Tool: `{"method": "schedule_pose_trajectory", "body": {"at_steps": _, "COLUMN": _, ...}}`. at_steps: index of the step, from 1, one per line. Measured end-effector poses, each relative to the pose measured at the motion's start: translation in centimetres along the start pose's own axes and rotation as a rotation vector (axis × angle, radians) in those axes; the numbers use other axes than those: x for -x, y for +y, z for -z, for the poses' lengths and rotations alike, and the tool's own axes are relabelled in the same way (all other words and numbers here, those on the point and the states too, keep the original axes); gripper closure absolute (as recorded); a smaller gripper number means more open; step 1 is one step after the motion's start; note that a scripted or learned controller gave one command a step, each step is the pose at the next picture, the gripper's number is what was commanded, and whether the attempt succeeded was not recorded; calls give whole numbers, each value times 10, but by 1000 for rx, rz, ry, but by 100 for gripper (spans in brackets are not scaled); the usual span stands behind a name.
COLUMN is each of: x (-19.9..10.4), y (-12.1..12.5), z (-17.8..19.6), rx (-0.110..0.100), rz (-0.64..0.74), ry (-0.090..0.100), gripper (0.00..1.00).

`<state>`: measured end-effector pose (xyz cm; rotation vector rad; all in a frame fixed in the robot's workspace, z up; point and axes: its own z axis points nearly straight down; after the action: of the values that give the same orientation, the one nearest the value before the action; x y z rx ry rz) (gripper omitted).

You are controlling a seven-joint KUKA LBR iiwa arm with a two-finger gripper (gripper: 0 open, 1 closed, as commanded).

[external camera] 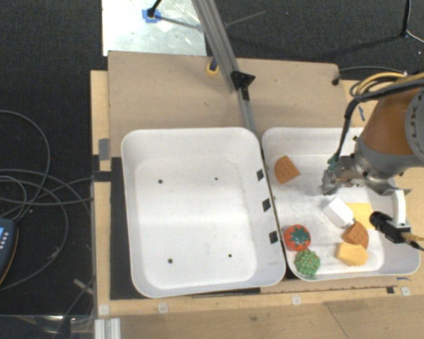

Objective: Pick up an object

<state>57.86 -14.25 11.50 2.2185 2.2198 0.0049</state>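
**benchwatcher:** So the arm [403,129] comes in from the right, and its gripper [333,182] sits low over the right bin [307,141], near the middle of the floor. Honestly can't tell if it's open or shut, it's just a dark clump from this angle. Nothing visibly gripped.

**kuka_fan:** What's it closest to?

**benchwatcher:** A white block [337,211], just below the gripper and tilted. It leans against a yellow piece [361,210] on its right. Under those there's a brown waffle-looking thing [357,235], then a yellow-orange chunk [352,254] near the front wall.

**kuka_fan:** Pretty crowded then.

**benchwatcher:** On that side, yeah. All four are bunched together and touching or nearly so. Over by the divider there's a red tomato-ish toy [297,237] with a green bumpy ball [307,262] right below it, the two pretty much touching. An orange wedge [287,169] sits alone up top, well apart from the rest and left of the gripper.

**kuka_fan:** Anything blocking?

**benchwatcher:** A black fitting with a white bracket [392,221] hangs off the arm over the bin's right edge, beside the yellow piece. A grey pole [219,37] slants in from the top to the gap between the bins. The left bin [138,189] is just bare white floor.
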Motion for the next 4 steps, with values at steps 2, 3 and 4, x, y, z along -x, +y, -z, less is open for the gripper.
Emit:
{"method": "schedule_pose_trajectory", "body": {"at_steps": 2, "x": 4, "y": -1, "z": 126, "rx": 5, "rz": 5, "ry": -2, "gripper": 100}}
{"method": "schedule_pose_trajectory", "body": {"at_steps": 3, "x": 5, "y": 0, "z": 143, "rx": 0, "rz": 4, "ry": -1, "gripper": 100}}
{"method": "schedule_pose_trajectory", "body": {"at_steps": 4, "x": -37, "y": 17, "z": 141, "rx": 0, "rz": 9, "ry": 0, "gripper": 100}}
